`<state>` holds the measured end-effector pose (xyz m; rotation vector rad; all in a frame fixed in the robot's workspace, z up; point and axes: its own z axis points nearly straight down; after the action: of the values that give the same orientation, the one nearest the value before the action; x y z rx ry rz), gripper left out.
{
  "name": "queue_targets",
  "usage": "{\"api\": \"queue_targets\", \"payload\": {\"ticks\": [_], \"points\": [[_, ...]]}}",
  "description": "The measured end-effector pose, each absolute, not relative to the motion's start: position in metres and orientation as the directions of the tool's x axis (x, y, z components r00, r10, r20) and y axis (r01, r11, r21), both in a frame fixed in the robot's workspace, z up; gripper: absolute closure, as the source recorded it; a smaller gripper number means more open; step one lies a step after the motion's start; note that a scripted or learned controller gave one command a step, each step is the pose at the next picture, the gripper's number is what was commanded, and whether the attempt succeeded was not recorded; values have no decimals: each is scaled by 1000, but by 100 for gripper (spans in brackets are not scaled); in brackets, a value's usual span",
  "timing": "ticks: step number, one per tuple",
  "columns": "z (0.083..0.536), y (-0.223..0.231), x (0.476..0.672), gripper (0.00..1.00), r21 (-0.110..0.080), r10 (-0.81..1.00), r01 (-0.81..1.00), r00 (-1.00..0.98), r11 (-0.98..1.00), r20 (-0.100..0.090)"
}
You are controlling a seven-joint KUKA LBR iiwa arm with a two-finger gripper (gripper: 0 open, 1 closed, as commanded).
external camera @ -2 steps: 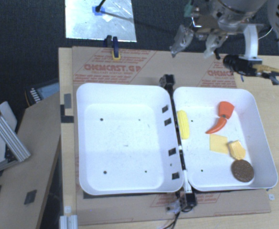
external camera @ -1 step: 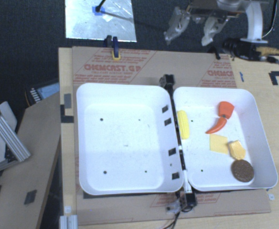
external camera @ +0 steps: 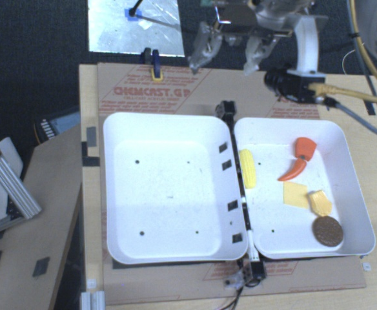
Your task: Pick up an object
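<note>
Nearest the lens, a brown disc (external camera: 328,230) — cookie-like, flat and matte — lies in the right bin's (external camera: 353,173) front right corner, touching nothing but just in front of a small yellow chunk (external camera: 320,203) and a pale yellow wedge (external camera: 295,195) that meet at their edges. Behind them, near the bin's back edge, sits an orange carrot-like piece (external camera: 299,157), curved and tapering, while a corn cob (external camera: 247,168) lies along the left wall. All look like light, stiff plastic toys, smooth enough to slip; the cob, free on its right side and ridged, seems the safest grab, pinched across its middle — the disc is likely too flat to catch. The left bin (external camera: 111,173) is smooth white plastic with dark pin marks. The gripper (external camera: 228,51) hangs beyond the bins' back edge, fingers spread, pinching nothing.
</note>
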<state>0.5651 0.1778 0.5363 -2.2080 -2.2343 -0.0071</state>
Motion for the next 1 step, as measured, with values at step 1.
{"api": "queue_targets", "payload": {"ticks": [1], "points": [[547,174,567,100,5,1000,1000,-9,9,2]]}}
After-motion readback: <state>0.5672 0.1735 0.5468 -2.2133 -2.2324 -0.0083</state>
